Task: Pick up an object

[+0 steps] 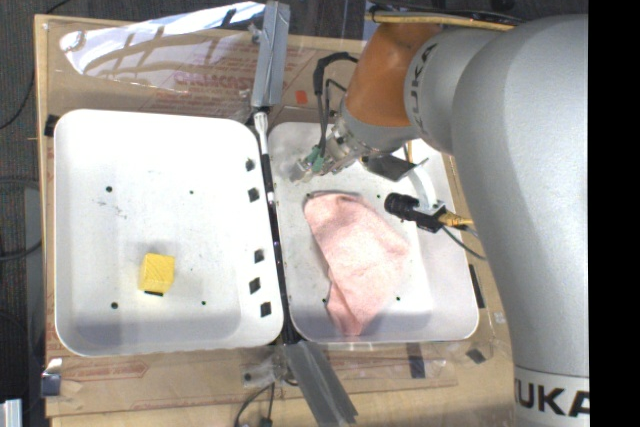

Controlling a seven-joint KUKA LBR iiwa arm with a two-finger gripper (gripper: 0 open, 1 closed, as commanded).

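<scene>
Gripper (318, 158) sits just beyond the pink cloth (355, 255)'s far end, the cloth stretching lengthwise toward us, grip state impossible to tell.

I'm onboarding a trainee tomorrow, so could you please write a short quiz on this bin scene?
1. True or false: the pink cloth lies in the right bin.
2. Which object sits in the left bin? A) yellow block B) green ball C) black cup
3. Fill in: the gripper is over the ___ bin, near its far edge.

Key: 1 true; 2 A, the yellow block; 3 right.
</scene>
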